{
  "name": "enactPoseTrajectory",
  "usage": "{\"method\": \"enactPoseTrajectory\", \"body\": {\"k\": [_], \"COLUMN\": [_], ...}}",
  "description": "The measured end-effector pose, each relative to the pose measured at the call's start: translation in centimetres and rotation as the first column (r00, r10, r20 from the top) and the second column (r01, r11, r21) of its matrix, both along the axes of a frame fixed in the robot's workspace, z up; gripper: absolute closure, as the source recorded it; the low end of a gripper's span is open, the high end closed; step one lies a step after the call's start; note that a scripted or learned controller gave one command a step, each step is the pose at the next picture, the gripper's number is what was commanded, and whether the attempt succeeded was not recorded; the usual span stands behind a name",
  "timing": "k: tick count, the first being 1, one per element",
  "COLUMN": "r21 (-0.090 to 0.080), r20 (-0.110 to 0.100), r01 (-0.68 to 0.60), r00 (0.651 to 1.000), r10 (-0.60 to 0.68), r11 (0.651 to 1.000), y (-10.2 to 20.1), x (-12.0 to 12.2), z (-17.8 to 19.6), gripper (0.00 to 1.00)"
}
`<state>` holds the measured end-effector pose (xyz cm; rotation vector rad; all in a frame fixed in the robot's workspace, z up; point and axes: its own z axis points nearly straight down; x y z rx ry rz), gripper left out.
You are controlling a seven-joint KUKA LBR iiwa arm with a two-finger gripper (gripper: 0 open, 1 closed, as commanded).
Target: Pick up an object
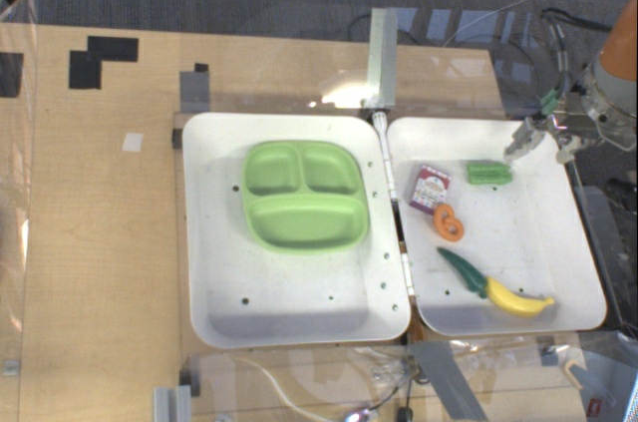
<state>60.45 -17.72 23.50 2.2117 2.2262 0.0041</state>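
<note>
The right bin (558, 240) holds a small green block (488, 174) near its far side, a pink and white packet (430, 189), an orange ring (449, 224), a dark green pepper (462, 268) and a yellow banana (518, 300). My gripper (543, 139) hangs over the bin's far right corner, just right of the green block, with its two fingers apart and nothing between them. The grey arm with its orange band (616, 56) comes in from the right edge.
The left bin (214, 300) holds a green divided tray (304, 194). A metal post (383, 61) stands behind the seam between the bins. Wooden bench top (90, 240) stretches to the left.
</note>
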Motion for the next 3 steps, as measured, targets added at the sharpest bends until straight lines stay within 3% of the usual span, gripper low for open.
{"method": "enactPoseTrajectory", "body": {"k": [1, 2, 3], "r21": [0.0, -0.001, -0.004], "r20": [-0.001, -0.001, 0.006], "r01": [-0.176, -0.482, -0.482], "r00": [0.984, 0.876, 0.876], "r10": [0.176, 0.482, 0.482], "r11": [0.984, 0.876, 0.876], "y": [8.9, 6.8, 6.9], "x": [-0.7, -4.2, -4.0], "z": [-6.6, -13.8, -12.6], "gripper": [0.0, 0.0, 1.0]}}
